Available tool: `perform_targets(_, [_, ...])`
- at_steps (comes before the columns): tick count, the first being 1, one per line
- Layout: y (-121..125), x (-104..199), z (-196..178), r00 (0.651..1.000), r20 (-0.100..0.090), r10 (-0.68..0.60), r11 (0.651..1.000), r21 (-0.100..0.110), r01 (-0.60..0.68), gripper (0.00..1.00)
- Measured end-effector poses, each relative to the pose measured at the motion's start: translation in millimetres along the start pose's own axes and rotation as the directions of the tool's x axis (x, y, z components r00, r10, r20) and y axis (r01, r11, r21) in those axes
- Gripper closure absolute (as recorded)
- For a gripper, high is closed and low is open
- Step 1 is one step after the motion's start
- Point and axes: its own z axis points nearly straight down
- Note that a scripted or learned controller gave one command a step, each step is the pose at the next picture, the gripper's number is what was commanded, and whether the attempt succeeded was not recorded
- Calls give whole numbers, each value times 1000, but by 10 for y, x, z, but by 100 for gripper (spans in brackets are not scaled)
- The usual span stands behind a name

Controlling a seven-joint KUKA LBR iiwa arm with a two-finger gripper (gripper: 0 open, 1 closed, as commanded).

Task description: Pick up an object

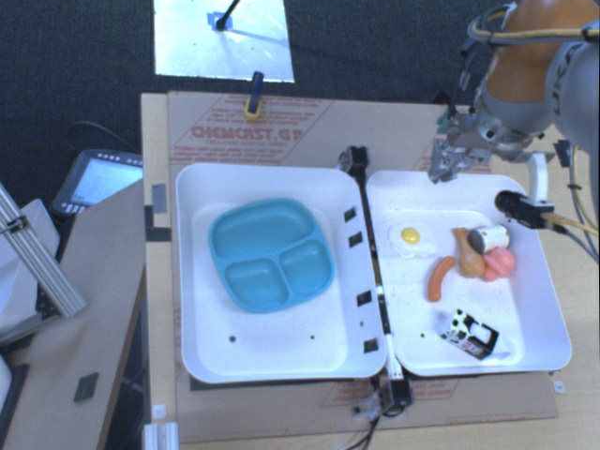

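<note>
The right bin holds a toy fried egg, an orange sausage, a brown drumstick, a pink toy, a small grey and white piece and a black and white block. My gripper hangs over the far edge of the right bin, above and behind the egg. Nothing shows between its tips.
A blue divided plate lies in the left bin. A black divider runs between the bins. A yellow-tipped clamp sits on the cardboard behind them. A tablet and a metal rail lie off to the left.
</note>
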Motion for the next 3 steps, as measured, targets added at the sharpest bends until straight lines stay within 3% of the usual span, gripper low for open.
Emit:
perform_targets(2, [-82,1127,-116,1000,0,1,1000,0,-1,100])
perform_targets(3, [-97,1700,47,1000,0,1,1000,0,-1,100])
